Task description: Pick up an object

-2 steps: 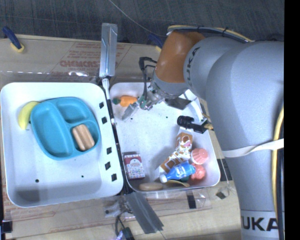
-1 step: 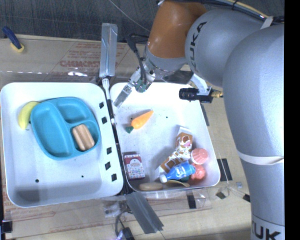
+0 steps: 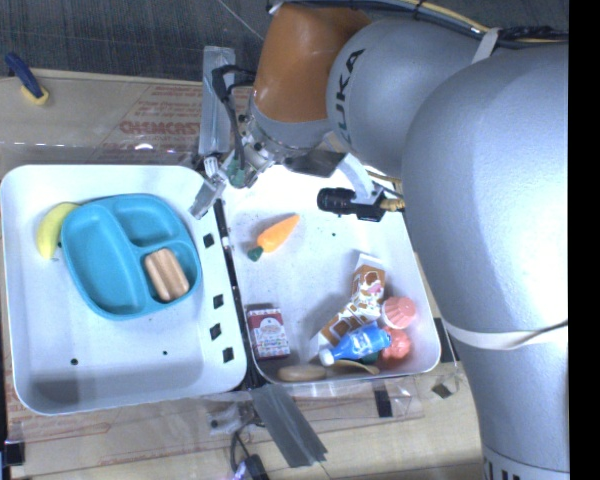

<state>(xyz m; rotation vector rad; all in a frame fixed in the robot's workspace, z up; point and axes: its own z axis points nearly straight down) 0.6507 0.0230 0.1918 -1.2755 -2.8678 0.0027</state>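
So the arm (image 3: 450,118) comes in from the right, and the gripper (image 3: 220,173) sits over the top edge where the two white bins meet. Can't tell what state it's in from here, and nothing visible in it. Right bin (image 3: 400,238) has a toy carrot (image 3: 275,234) lying loose near the top left, just below the gripper, plus a small red box (image 3: 268,332) and a pile of packets (image 3: 365,323) at the bottom. Left bin (image 3: 30,348) holds a blue divided tray (image 3: 110,248) with a bread roll (image 3: 166,274) in one compartment, and a banana (image 3: 48,230) tucked beside the tray's left edge.

Glossy blue plastic tray (image 3: 110,258); smooth white plastic bins (image 3: 110,378); matt orange carrot (image 3: 276,234).
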